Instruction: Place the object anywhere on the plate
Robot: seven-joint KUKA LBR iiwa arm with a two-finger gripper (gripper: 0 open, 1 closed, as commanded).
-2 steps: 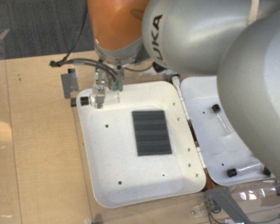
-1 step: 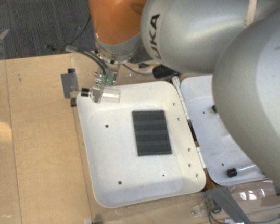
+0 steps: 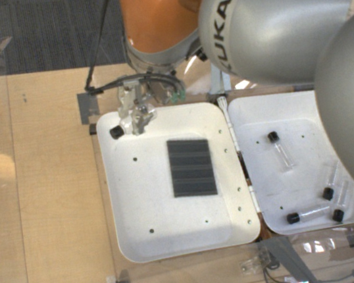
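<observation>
The plate (image 3: 191,166) is a dark grey ribbed rectangle lying in the middle of the left bin (image 3: 145,236). My gripper (image 3: 137,118) hangs over that bin's far left corner, up and to the left of the plate. A clear tube with a black cap (image 3: 116,132) sticks out to the left of the fingers, and its clear body runs in between them. The gripper is shut on this tube. The orange band and grey wrist hide the gripper's upper part.
The right bin (image 3: 252,109) holds several more clear tubes with black caps: one near its middle (image 3: 279,149), others at the front right (image 3: 315,212). The arm's grey body covers the right bin's far right side. Bare wooden bench lies to the left.
</observation>
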